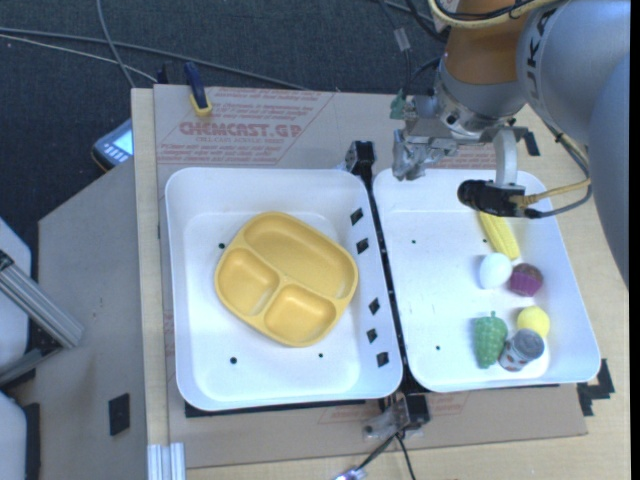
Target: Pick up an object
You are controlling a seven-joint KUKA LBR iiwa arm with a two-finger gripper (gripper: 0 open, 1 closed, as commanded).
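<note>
Pincer [410, 168] hangs at the right bin's [440, 368] eleven o'clock corner, fingers narrow, nothing between them; still the approach, and the corn [500, 233] lies toward four o'clock, needing a reach and descent

A cardboard-topped bench [250, 128] bears two white bins [190, 268] side by side.

This looks like a robot lab. A big robot arm [560, 38] reaches over two white bins [180, 268]. Loose cables [110, 48] lie at the upper left
</note>
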